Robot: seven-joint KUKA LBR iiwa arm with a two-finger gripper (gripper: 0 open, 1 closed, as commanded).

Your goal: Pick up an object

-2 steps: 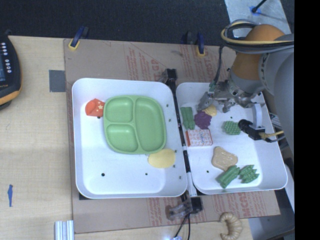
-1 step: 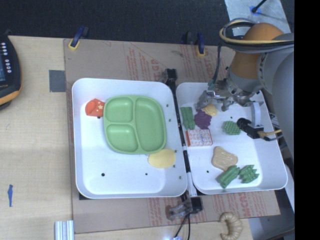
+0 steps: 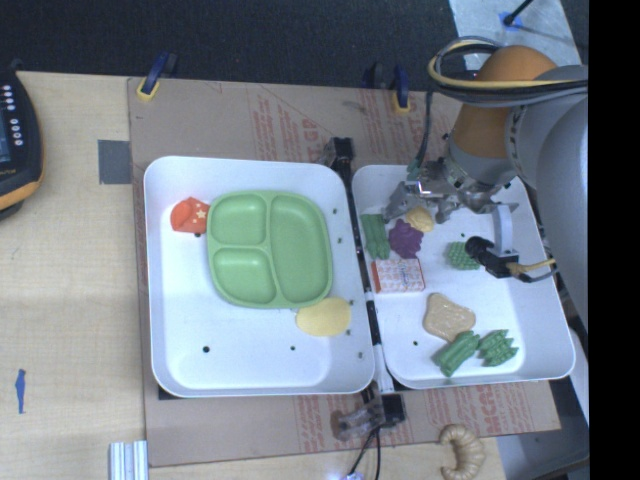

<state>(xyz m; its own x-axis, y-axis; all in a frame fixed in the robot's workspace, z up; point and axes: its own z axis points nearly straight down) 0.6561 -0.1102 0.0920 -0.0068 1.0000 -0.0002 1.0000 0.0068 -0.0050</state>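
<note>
I judge the step in hand to be the descent onto an item in the right bin (image 3: 545, 313). The arm (image 3: 500, 108) reaches in from the right, and its gripper (image 3: 428, 196) hangs low over that bin's upper left corner. I cannot tell how the gripper is set, so I assume no grasp. Nearest below it are the purple grape cluster (image 3: 405, 238) and a pale yellow piece (image 3: 422, 221), touching or nearly so. To do this well, I centre on one item only and keep off the bin wall.

The left bin (image 3: 175, 338) carries a green divided plate (image 3: 270, 248), a yellow lemon-shaped piece (image 3: 324, 317) just beside it, and a red item (image 3: 188, 215) at its upper left. Both bins sit on brown board (image 3: 240, 118) clamped to a wooden bench (image 3: 70, 298); dark floor (image 3: 250, 13) lies beyond.
</note>
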